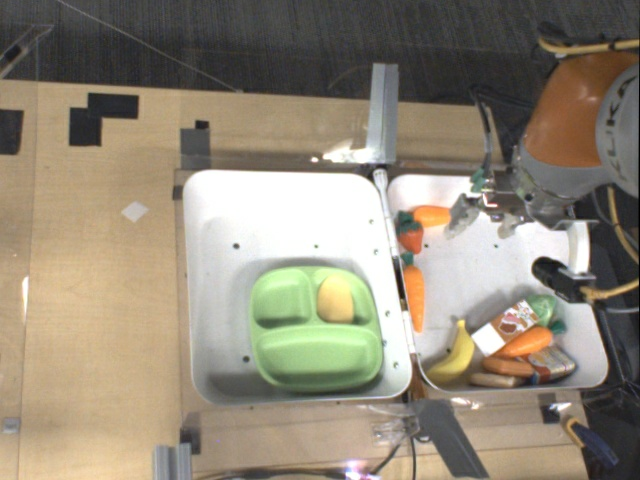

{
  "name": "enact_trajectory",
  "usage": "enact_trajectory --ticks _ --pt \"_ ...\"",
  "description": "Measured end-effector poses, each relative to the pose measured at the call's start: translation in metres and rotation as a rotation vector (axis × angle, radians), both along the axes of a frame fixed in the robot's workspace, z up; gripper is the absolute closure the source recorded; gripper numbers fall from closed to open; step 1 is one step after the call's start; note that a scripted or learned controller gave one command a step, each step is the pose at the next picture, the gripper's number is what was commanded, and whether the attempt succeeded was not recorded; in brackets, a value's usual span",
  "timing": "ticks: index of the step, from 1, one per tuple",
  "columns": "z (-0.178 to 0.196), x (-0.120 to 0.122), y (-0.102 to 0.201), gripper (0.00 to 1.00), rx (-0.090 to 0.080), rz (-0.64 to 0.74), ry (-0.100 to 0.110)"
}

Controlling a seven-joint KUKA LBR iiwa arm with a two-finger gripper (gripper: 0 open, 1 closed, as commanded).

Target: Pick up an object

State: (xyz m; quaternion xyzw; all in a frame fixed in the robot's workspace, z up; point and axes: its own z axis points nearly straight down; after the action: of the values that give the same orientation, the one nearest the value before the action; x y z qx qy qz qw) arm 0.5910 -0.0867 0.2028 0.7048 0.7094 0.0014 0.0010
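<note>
Inside, a yellow fruit [337,298] on the green tray [300,360].

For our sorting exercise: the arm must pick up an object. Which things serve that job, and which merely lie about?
Job: two-finger metal gripper; orange toy carrot beside it; right white bin.

Lying about: green divided plastic tray; yellow round toy fruit; yellow toy banana.
</note>
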Motion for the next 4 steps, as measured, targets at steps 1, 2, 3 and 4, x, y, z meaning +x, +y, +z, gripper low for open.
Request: enact_trajectory --ticks 1,2,3,4 --pt "0.015 -0.014 0.017 0.0 0.0 0.114 0.0" --pt "-0.08 -0.006 0.0 0.0 0.001 -0.072 0.002" --pt "-0.109 -0.046 -0.006 0.0 -0.001 -0.007 -0.005" --pt "-0.109 -0.096 -0.012 0.0 -0.003 0.01 -0.022"
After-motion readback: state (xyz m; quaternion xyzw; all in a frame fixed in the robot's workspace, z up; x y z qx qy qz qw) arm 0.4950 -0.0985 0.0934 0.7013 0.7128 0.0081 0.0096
